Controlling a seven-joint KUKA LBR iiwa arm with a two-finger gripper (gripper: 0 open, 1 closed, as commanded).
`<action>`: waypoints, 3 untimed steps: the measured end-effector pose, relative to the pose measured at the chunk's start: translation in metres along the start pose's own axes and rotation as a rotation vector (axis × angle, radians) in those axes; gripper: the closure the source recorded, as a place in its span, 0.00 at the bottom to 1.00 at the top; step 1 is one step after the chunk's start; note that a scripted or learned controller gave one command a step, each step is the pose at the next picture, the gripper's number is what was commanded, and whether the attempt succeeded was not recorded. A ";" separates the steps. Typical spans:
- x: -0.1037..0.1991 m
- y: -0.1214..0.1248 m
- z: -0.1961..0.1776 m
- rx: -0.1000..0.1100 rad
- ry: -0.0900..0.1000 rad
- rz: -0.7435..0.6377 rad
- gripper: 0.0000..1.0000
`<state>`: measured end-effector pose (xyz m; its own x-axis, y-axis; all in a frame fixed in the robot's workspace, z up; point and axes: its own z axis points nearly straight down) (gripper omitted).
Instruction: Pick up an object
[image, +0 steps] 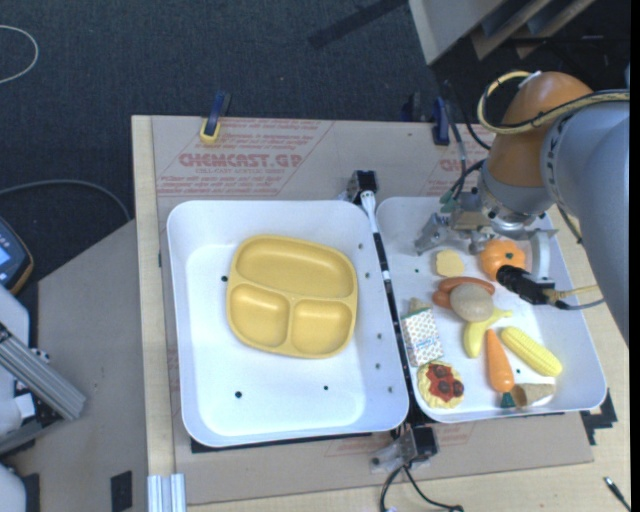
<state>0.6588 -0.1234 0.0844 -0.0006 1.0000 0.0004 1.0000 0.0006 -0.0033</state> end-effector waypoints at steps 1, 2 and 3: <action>0.000 0.001 -0.011 -0.003 0.000 0.001 1.00; 0.004 0.010 -0.060 -0.007 -0.001 0.000 1.00; -0.005 0.014 -0.119 -0.011 -0.003 0.001 1.00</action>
<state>0.6730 -0.1283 0.2032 0.0000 1.0000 -0.0023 1.0000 0.0000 0.0078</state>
